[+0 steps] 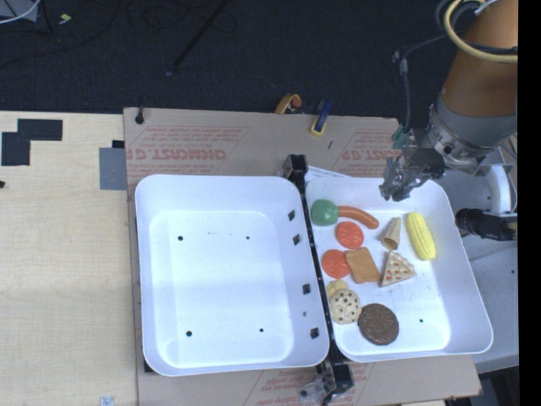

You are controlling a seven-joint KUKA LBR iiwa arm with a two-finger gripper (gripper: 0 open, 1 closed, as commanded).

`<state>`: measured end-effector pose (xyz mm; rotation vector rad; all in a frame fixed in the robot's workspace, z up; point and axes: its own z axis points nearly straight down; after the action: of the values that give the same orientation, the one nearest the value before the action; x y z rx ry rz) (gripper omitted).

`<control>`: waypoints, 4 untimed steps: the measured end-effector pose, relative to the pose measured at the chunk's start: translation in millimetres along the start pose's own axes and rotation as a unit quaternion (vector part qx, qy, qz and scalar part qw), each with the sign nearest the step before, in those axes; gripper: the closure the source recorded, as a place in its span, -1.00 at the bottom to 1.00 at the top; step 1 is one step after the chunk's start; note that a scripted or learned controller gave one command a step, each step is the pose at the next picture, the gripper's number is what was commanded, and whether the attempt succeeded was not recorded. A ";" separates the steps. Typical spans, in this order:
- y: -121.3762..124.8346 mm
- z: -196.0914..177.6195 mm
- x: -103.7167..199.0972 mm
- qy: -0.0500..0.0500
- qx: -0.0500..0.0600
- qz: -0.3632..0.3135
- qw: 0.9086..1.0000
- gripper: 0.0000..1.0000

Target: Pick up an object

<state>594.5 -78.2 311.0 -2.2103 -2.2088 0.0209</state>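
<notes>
Red printed lettering runs across the brown cardboard sheet [211, 146] lying under the two white bins, and it appears upside down from this camera. The clearest patch, above the left bin, cannot be made out with confidence. Fainter red print near the right bin is too blurred to read.

bench [59, 260] | brown cardboard sheet [211, 142] on top (printed lettering) | two white bins [152, 227] side by side
</notes>
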 end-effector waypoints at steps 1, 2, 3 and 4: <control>9.9 -224.9 -11.1 -0.003 -0.019 -0.002 1.000 1.00; 39.5 -227.1 -65.2 -0.002 -0.010 0.001 1.000 1.00; 45.1 -197.4 -137.8 -0.002 -0.007 0.002 1.000 1.00; 47.5 9.1 -128.1 0.002 -0.001 0.000 1.000 1.00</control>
<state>641.7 -206.3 300.6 -2.2104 -2.2075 0.0141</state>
